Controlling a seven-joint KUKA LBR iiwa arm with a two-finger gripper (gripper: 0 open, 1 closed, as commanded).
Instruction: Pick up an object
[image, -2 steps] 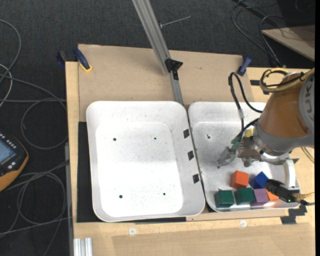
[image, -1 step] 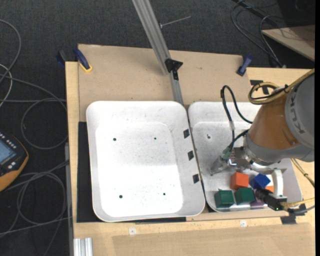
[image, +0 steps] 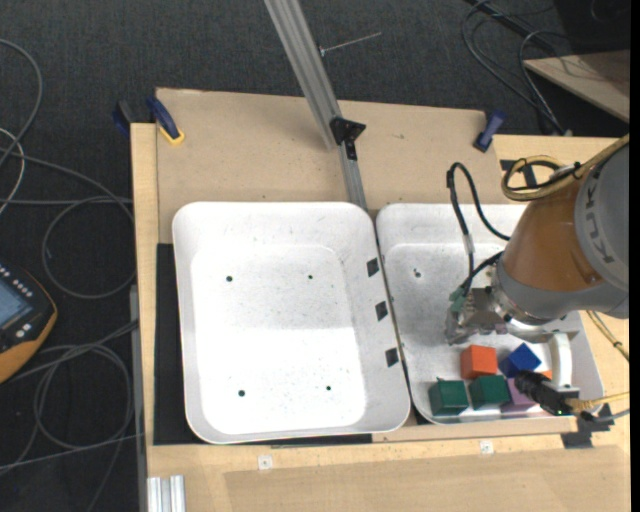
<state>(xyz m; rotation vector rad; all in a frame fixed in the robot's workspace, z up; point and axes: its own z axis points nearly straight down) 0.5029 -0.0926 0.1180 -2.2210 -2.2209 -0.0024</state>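
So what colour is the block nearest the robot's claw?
Orange, seen in the camera view, just below the gripper.

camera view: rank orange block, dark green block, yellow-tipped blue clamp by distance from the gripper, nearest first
From the gripper in the right bin:
1. orange block, just below it in the right bin.
2. dark green block, lower, near that bin's front wall.
3. yellow-tipped blue clamp, far off at the board's top-left corner.

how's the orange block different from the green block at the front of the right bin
The orange block sits nearer the pincer, just in front of it; the green block lies farther forward, by the bin's front wall. The orange block is bright, while the green block is dark. The green block looks a little wider. Both are small blocks resting in the right bin.
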